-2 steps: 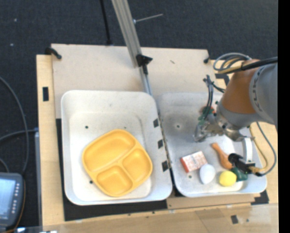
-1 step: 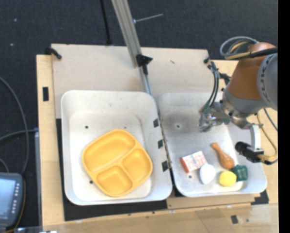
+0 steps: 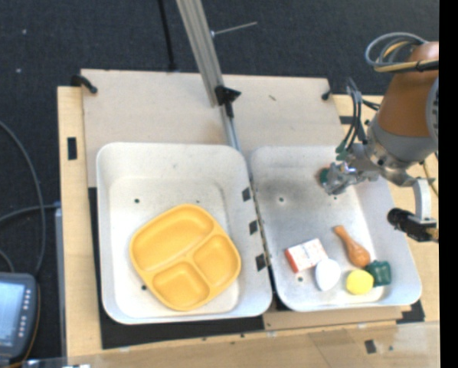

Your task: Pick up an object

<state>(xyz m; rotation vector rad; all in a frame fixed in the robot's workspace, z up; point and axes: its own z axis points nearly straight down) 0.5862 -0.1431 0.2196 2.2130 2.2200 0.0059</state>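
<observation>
My gripper [image 3: 333, 179] hangs over the upper right part of the right bin [image 3: 290, 182], well above the objects. Near that bin's front edge lie a red and white box [image 3: 305, 254], a white egg-shaped thing [image 3: 328, 274], a yellow ball [image 3: 359, 282], a dark green block [image 3: 380, 272] and an orange-brown stick-shaped thing [image 3: 352, 246]. Nothing shows between the gripper and the bin floor beneath it.
The left bin [image 3: 122, 175] holds a yellow divided plate [image 3: 184, 256]. A slanted metal rail [image 3: 206, 52] rises behind the gap between the bins. A screen device [image 3: 7, 313] sits off the bench at lower left.
</observation>
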